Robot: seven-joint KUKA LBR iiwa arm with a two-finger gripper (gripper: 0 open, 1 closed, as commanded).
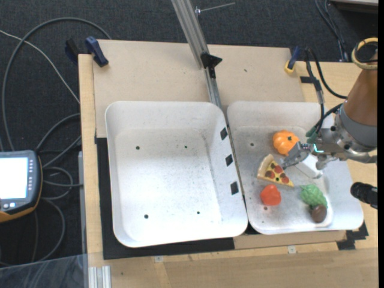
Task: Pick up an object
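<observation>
Hovering low, the pincer (298,158) could nudge the pizza slice (275,172) just beside it. I cannot tell its opening.

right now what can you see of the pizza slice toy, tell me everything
The pizza slice is a small toy wedge, plastic by its look: pale yellow with red spots and a tan crust edge. It lies flat on the floor of the right bin, between the orange pumpkin and the red tomato. The gripper hangs close by its right side; contact cannot be told.
</observation>
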